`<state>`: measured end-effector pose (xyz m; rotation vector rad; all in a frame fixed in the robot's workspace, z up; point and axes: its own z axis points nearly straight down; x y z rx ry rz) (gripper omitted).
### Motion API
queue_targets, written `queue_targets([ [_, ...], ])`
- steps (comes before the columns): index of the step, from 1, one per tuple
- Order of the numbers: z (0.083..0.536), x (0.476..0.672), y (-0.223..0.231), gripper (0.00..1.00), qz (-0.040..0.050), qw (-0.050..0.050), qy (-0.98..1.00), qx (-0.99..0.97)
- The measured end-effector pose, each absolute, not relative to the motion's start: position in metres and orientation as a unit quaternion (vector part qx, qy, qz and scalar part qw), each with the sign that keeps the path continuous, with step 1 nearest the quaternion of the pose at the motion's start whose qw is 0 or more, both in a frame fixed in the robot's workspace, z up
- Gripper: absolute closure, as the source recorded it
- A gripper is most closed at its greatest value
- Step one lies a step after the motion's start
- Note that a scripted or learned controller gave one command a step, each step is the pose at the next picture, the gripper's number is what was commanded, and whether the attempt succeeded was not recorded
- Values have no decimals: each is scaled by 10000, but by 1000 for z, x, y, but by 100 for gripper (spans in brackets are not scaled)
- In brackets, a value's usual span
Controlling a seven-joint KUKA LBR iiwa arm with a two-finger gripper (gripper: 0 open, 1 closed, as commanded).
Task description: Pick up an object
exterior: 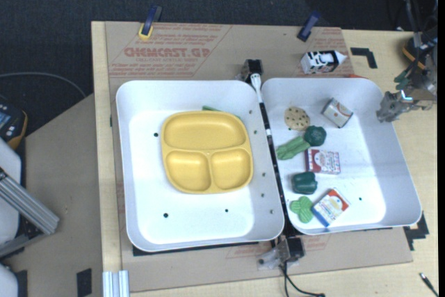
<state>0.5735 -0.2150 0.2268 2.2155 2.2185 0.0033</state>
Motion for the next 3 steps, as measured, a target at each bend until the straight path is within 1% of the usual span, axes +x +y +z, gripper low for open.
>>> queue_targets([
  [1, 218, 577, -161, 100, 0, -17, 7088, 7054],
  [3, 226, 555, -45, 100, -2, -20, 7092, 7050],
])
